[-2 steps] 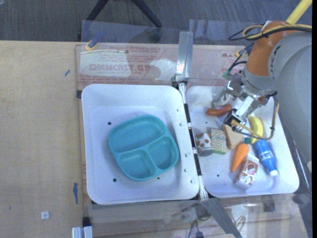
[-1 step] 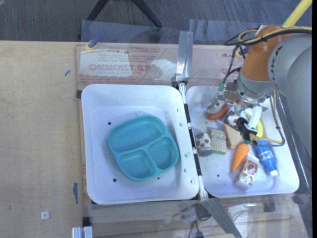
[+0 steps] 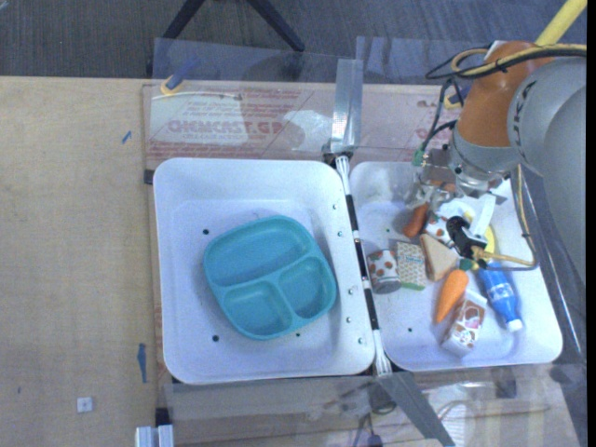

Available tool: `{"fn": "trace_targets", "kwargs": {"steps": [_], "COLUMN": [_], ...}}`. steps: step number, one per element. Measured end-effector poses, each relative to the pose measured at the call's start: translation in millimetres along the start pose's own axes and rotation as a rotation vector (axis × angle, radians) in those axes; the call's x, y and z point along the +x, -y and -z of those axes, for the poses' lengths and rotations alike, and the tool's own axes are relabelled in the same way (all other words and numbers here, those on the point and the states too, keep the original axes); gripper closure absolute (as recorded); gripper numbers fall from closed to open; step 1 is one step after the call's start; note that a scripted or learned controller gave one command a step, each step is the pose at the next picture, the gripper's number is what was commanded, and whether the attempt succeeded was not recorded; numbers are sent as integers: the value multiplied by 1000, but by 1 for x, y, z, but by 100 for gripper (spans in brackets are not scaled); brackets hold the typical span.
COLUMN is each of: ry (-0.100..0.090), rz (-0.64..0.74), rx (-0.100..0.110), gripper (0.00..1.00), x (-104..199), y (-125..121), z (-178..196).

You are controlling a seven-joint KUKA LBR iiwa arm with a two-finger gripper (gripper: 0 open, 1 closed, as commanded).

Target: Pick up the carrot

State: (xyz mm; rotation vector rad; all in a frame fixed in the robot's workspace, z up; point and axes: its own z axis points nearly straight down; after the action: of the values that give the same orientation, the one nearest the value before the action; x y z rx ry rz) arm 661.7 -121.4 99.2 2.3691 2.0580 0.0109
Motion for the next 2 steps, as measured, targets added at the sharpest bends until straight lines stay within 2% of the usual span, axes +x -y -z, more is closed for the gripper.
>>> {"fn": "trace_targets", "kwargs": {"steps": [1,2], "ry": [0,3], "rz": [-2,303], "rx": [-3,12], "gripper": [100,100], "x": [-1,25], "y": [-1,-1], "z": [10,-12]}}
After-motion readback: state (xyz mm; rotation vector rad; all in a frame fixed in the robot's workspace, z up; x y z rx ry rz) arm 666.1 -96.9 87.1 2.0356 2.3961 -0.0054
